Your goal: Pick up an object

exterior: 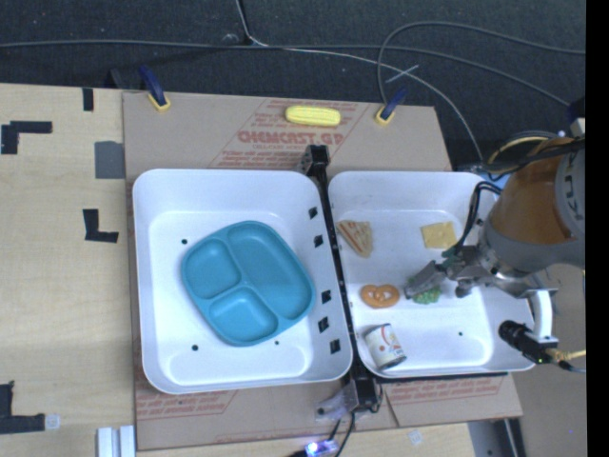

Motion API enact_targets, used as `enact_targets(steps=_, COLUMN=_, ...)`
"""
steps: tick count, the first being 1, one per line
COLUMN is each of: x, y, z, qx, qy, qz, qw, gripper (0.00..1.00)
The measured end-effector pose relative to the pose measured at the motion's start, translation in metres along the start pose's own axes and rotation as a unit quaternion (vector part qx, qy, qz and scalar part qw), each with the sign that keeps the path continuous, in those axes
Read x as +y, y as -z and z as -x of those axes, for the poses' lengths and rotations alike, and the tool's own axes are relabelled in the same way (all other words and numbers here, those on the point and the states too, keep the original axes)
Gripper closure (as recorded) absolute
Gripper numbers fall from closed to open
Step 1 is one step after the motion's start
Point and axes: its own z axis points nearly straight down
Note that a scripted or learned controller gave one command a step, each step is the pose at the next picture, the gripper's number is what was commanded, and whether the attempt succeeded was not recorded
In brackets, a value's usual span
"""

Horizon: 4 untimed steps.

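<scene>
The right bin (419,193) holds a tan wedge of bread (357,237), a yellow cracker square (439,235), an orange pretzel (380,296), a small green piece (427,296) and a tipped white can (384,345). My gripper (424,284) reaches in from the right and sits low over the green piece, just right of the pretzel. The green piece shows right under the fingertips; I cannot see whether it is held.
The left bin (157,193) holds a blue divided plate (247,282). A yellow corn-like toy (312,116) lies on the cardboard behind the bins. Black clips (317,160) run along the seam between the bins. Cables trail over the dark cloth at the back.
</scene>
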Motion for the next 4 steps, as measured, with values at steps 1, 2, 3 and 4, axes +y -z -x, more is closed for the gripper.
enact_targets(steps=1, x=0.0, y=-0.031, z=0.0, qx=-0.001, qy=0.0, qz=0.003, qw=1.0, gripper=0.0)
enact_targets(steps=2, x=0.001, y=-0.019, z=0.001, qx=-0.002, qy=0.0, qz=0.004, qw=1.0, gripper=1.0)
enact_targets(steps=3, x=0.0, y=0.023, z=-0.001, qx=-0.001, qy=0.0, qz=0.004, qw=1.0, gripper=1.0)
enact_targets(steps=4, x=0.0, y=0.065, z=-0.002, qx=-0.001, qy=0.0, qz=0.004, qw=1.0, gripper=1.0)
